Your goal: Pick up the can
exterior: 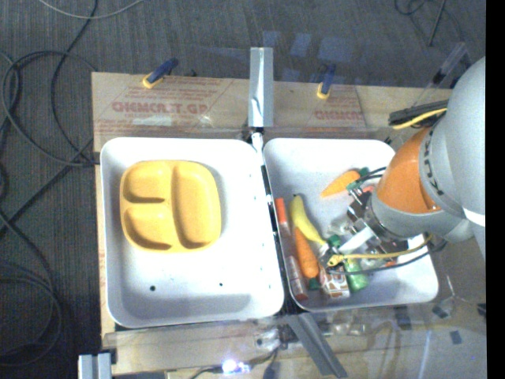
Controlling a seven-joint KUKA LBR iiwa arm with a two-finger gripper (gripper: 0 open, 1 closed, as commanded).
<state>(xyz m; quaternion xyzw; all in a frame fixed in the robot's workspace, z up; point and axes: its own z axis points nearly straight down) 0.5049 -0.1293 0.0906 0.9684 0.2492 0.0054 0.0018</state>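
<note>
Gripper point(341, 247): over right bin point(316, 160); we cannot tell its state.
Can point(336, 284): we see carrot point(306, 260) and green item point(357, 279) crowding it.

White bins: two, left bin point(118, 290) and right bin point(323, 150). Yellow divided plate point(170, 204): one. Banana point(304, 221): one. Carrots: two, near carrot point(305, 257), far carrot point(339, 183). Can point(336, 285): one.

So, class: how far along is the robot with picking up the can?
Done: the pincer is low in the right bin, beside the can. In hand: nothing visibly gripped; the can lies by a carrot. Left: gripping and lifting it.
</note>
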